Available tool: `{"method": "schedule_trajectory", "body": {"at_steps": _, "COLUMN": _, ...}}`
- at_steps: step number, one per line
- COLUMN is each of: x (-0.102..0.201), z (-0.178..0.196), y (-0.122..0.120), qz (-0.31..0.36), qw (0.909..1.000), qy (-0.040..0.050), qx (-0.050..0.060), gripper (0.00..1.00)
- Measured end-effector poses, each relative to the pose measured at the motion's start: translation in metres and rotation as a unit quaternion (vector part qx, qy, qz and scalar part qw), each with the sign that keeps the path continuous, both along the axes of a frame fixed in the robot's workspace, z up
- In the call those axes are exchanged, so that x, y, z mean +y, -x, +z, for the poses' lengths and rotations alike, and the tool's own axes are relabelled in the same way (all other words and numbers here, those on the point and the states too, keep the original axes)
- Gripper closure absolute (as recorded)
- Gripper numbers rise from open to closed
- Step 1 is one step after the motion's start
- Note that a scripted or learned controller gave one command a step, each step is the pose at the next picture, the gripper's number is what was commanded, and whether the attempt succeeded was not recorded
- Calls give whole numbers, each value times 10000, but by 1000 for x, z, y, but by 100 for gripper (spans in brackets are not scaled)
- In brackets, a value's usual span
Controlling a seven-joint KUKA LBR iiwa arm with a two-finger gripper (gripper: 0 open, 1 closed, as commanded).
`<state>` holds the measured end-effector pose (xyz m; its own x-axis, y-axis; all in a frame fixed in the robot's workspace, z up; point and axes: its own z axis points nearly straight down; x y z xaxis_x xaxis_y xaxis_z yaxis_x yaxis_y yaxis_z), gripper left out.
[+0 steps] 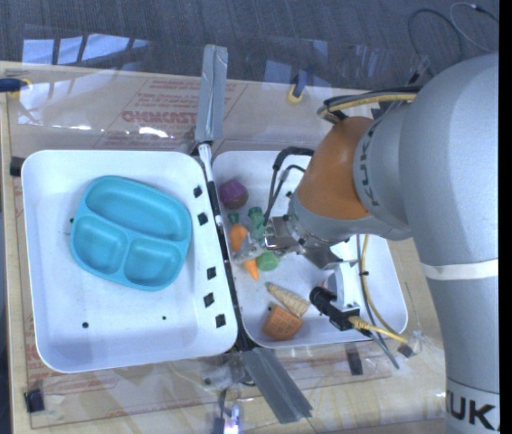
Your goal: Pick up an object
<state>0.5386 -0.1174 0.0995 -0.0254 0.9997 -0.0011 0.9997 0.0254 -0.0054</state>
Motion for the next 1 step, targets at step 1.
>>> {"method": "schedule_trajectory", "body": {"at_steps": 1, "x": 29, "z": 92, "y": -58, "qz": 20, "qw": 10000, "qy": -10, "qx": -17, "gripper": 100}}
